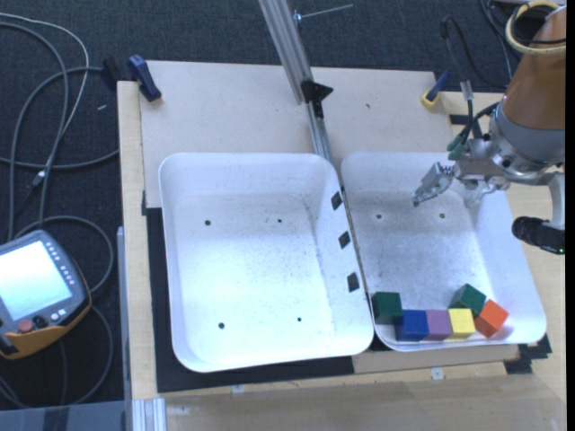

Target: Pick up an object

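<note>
Six blocks (437, 317) lie bunched along the right bin's (395, 241) near edge. Gripper (429, 187) hangs above that bin's far half, well apart from them, apparently holding nothing; its finger spacing cannot be determined.

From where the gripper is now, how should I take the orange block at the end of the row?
Come straight down on the orange block, with the fingers across its two free sides. It sits turned at an angle, at the right end of the row, in the right bin. The yellow block crowds its left and the dark green block sits just behind, so a sideways approach looks cramped.
</note>
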You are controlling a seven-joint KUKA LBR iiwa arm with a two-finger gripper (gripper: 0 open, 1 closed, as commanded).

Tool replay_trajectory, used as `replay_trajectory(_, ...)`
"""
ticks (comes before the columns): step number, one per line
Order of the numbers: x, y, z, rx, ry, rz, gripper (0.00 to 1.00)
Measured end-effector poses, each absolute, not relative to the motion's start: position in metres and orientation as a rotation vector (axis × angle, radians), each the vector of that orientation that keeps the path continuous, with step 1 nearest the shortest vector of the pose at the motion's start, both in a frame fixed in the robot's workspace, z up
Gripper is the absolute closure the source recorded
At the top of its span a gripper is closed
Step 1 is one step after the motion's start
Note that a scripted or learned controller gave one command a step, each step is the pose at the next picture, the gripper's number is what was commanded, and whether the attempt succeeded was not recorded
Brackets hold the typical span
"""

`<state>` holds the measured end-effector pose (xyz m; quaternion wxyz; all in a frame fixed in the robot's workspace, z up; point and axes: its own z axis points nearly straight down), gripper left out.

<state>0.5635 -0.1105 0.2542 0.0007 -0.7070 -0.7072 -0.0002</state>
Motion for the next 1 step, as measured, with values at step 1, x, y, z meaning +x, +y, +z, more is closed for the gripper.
replay_trajectory(1, 0.5408, -0.1936, 0.1551, -2.224, -2.209, 0.01, 0.0)
